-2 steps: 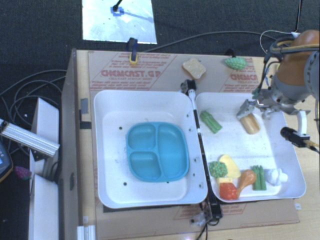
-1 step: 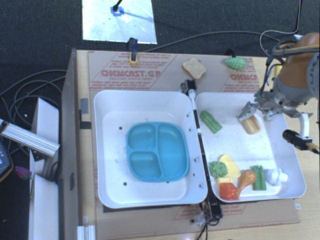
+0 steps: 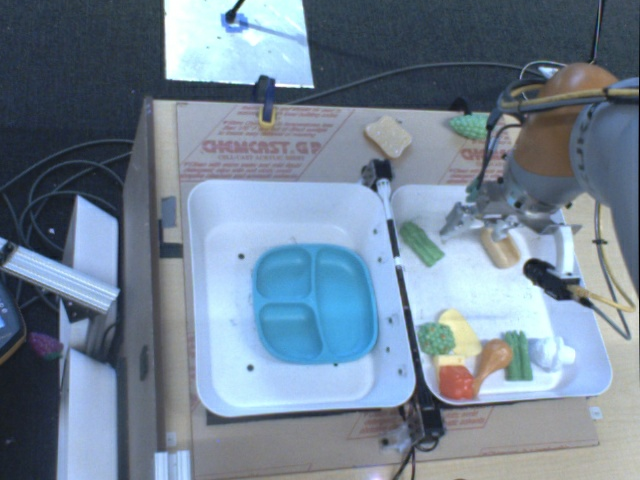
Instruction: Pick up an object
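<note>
Tan object: a pale tan, rounded plastic food piece (image 3: 499, 249) is lying in the upper part of the right bin, just under the pincer.
Pincer: the grey two-finger pincer (image 3: 482, 219) is hanging low over that tan piece, its fingers spreading apart, nothing sitting between them.
Arm: the grey arm with the orange band (image 3: 560, 118) is reaching in from the right, above the right bin's far corner.
Right bin: the shallow white plastic bin (image 3: 590, 368) is also carrying a green pickle-like stick (image 3: 421, 243) near its left wall, and along its near edge a broccoli floret (image 3: 435, 338), a yellow wedge (image 3: 458, 330), a red piece (image 3: 455, 382), an orange drumstick (image 3: 489, 359) and green beans (image 3: 517, 355).
Left bin: the second white bin (image 3: 215, 268) is holding a light blue divided plate (image 3: 314, 302).
Surface: a toy slice of bread (image 3: 388, 136) is resting on the brown cardboard (image 3: 300, 143) beyond the bins.
</note>
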Motion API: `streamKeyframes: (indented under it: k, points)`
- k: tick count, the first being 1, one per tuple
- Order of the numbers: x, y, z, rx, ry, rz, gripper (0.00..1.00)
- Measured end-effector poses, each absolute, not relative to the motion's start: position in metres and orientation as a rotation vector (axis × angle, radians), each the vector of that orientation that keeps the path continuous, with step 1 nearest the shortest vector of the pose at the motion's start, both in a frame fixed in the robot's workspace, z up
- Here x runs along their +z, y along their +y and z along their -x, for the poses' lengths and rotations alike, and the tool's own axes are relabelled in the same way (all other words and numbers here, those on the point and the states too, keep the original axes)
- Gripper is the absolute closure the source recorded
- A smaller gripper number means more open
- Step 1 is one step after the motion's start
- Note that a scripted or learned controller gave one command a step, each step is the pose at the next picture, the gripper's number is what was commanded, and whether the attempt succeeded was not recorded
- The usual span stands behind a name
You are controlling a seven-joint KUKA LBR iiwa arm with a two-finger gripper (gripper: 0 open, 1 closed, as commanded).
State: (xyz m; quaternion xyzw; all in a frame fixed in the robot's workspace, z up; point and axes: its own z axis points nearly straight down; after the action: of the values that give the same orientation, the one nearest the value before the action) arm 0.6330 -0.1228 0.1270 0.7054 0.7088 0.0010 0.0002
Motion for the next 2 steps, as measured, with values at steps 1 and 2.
streamKeyframes:
  k: [1, 2]
  points:
    - [0.089, -0.092, -0.635, 0.006, 2.221, -2.212, 0.00]
    - [0.086, -0.145, -0.665, -0.020, 2.245, -2.230, 0.00]
